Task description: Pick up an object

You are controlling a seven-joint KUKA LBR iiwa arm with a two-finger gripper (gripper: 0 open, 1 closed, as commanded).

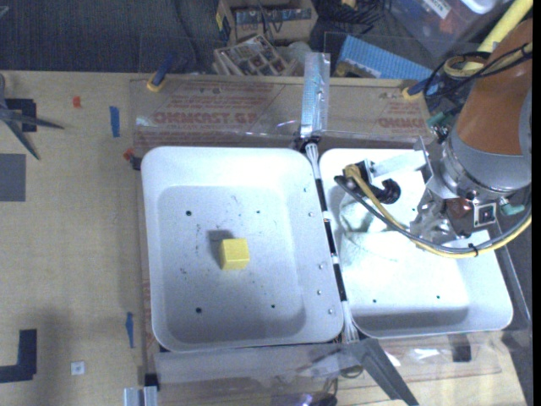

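Observation:
A small yellow block (pixel 235 253) lies near the middle of the left white bin (pixel 169 176), alone on its floor. The arm reaches in from the right, and its gripper (pixel 429 220) hangs over the right-hand part of the right white bin (pixel 406 307). The gripper is far to the right of the block, across the divide between the bins. The wrist and a looping yellow cable hide much of the gripper. I see nothing held under it.
A faint greyish patch (pixel 357 225) shows on the right bin's floor near its left wall; I cannot tell what it is. Raised rims meet between the bins (pixel 328 244). Cardboard and clear sheets (pixel 254 112) stand behind both bins.

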